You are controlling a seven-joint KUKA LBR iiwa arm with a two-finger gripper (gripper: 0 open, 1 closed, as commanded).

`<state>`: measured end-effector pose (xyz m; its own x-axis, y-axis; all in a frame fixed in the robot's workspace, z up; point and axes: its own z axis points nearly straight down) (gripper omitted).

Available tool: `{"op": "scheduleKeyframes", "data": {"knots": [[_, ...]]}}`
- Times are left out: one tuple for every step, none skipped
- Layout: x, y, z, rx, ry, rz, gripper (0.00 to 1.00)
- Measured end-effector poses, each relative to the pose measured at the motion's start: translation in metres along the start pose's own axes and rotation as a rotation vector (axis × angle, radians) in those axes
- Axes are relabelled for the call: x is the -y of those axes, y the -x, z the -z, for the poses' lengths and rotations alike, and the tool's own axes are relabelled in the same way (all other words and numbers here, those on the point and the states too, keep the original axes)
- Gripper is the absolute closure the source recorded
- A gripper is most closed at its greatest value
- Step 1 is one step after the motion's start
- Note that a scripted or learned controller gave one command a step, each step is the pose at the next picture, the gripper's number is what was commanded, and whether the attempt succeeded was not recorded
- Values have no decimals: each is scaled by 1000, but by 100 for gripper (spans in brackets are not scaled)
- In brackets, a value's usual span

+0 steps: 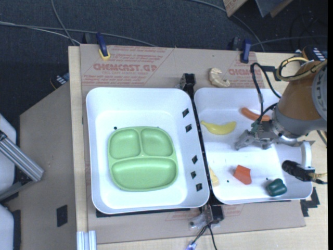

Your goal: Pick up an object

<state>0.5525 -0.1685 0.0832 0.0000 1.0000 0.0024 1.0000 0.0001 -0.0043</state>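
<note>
The right white bin (223, 191) holds a yellow banana (219, 127), an orange carrot-like piece (251, 113), a red-orange block (242, 174) and a dark green object (276, 187). A small yellow piece (213, 178) lies by the bin's left wall. My gripper (255, 140) hangs over the middle of this bin, right of the banana and above the red-orange block. It is open, with nothing between its fingers. The arm partly hides the carrot-like piece's right end.
The left white bin (99, 139) holds a green divided plate (142, 158). A beige object (219, 77) lies on the cardboard behind the right bin. Blue clamps (103, 48) hold the board's far edge. Cables run along the arm at the right.
</note>
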Motion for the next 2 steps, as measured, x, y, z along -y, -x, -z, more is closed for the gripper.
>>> {"op": "scheduleKeyframes", "data": {"knots": [[-1, 0, 13, 1, 4, -1, 100], [5, 8, 63, 4, 9, -1, 100]]}}
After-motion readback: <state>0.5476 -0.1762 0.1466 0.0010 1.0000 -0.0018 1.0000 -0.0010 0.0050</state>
